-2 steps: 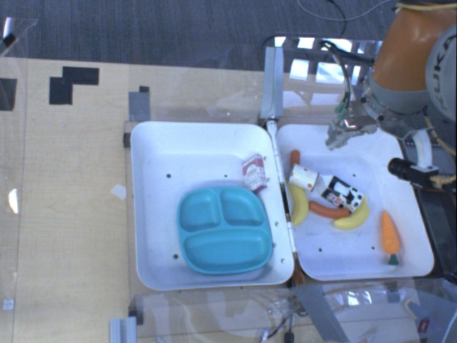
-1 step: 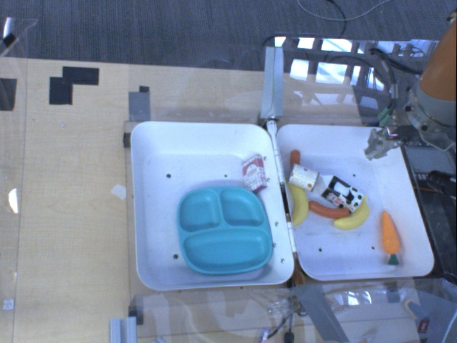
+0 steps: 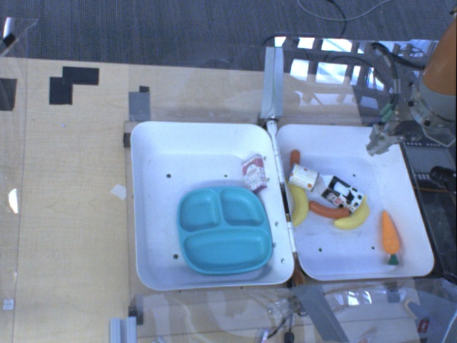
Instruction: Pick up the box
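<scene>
Pale wood counter [image 3: 71,191] carries two white bins side by side. The box [image 3: 343,191], white with black patches, lies tilted mid-way in the right bin [image 3: 400,263], touching a banana [image 3: 352,220] and sausage [image 3: 327,209]. The gripper [image 3: 378,140] hangs near the far right rim; its fingers' state I cannot tell. Bare floor lies in front of the box.

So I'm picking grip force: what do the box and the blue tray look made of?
The box looks like printed cardboard, matte white with black patches and crisp edges. The blue tray looks like moulded plastic, smooth and slightly glossy, with rounded compartments. Neither is certain from above.
</scene>
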`<state>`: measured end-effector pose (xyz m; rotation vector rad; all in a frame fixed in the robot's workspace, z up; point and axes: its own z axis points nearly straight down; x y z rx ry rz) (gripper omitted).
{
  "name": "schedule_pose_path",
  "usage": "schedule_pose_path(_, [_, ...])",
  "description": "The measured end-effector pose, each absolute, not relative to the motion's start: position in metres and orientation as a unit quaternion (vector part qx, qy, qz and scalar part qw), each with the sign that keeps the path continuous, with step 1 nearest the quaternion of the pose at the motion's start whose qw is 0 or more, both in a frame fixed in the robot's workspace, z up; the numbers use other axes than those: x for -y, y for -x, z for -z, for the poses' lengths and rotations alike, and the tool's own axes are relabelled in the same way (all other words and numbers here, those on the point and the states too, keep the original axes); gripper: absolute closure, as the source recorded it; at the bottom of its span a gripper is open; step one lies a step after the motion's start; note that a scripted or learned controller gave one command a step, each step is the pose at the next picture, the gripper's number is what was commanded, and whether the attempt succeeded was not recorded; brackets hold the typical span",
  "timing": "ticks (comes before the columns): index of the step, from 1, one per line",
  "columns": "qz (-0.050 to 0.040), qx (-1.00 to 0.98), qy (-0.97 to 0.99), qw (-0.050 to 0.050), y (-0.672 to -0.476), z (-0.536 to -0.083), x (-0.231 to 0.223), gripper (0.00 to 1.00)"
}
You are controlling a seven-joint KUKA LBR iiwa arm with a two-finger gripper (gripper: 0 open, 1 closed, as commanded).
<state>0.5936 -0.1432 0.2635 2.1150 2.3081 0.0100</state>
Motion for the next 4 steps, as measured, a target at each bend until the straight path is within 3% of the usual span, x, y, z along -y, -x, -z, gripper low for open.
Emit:
schedule_pose_path(1, [-0.0017,-0.713,-0.701,0.004,-0.573,-0.301,0.184,1.0])
schedule_pose_path(2, [-0.0033,-0.715,-0.699,0.007,-0.575,-0.313,0.183,1.0])
schedule_pose_path(3, [-0.0008,-0.732,-0.681,0.002,-0.555,-0.264,0.193,1.0])
schedule_pose_path(4, [-0.0024,-0.734,-0.679,0.005,-0.557,-0.276,0.192,1.0])
